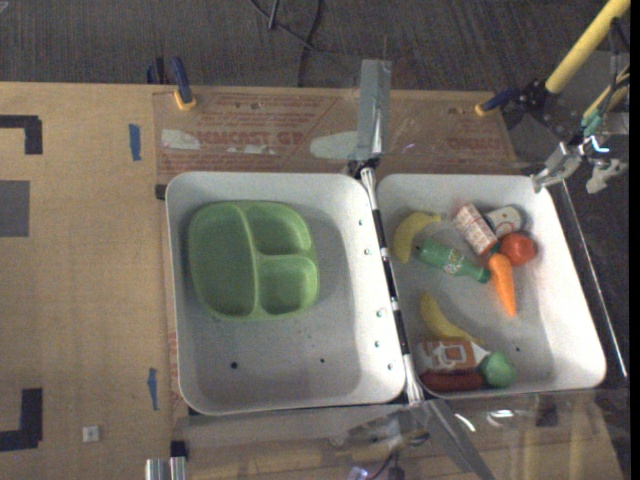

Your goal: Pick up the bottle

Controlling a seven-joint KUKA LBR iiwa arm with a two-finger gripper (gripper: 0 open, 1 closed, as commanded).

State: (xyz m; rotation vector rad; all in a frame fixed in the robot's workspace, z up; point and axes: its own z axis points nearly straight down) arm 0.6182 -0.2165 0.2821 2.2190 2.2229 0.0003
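The bottle (pixel 451 260) is green with a pale label. It lies on its side in the upper middle of the right bin (pixel 570 298), between a banana (pixel 411 233) and a carrot (pixel 503 283). A small carton (pixel 474 228) rests just above it. My gripper (pixel 580 158) hangs past the right bin's far right corner, well away from the bottle and above the bench edge. It is small and blurred there.
The right bin also holds a red tomato (pixel 517 248), a second banana (pixel 440 318), a ketchup-like pack (pixel 447 353), a sausage (pixel 452 379) and a green lime (pixel 497 369). A green divided plate (pixel 254 259) sits in the left bin (pixel 300 368). A yellow pole (pixel 588 36) slants at the top right.
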